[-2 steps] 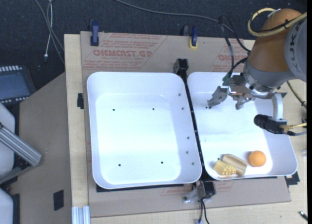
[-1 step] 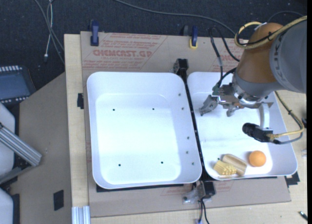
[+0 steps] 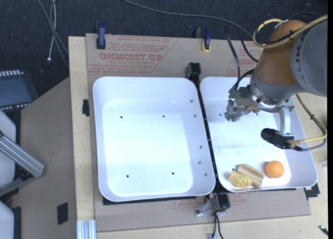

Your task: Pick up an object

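Tool (image 3: 235,109) sits over the right bin (image 3: 296,180), upper part; finger state: cannot tell. Orange ball (image 3: 274,169) lies near the bin's front edge, just beside a corn cob (image 3: 240,180). Ball likely light, smooth, prone to roll; grip across its middle.

arm (image 3: 291,61) reaching in from right, wrist bent down, gripper (image 3: 234,109) low and pointing left
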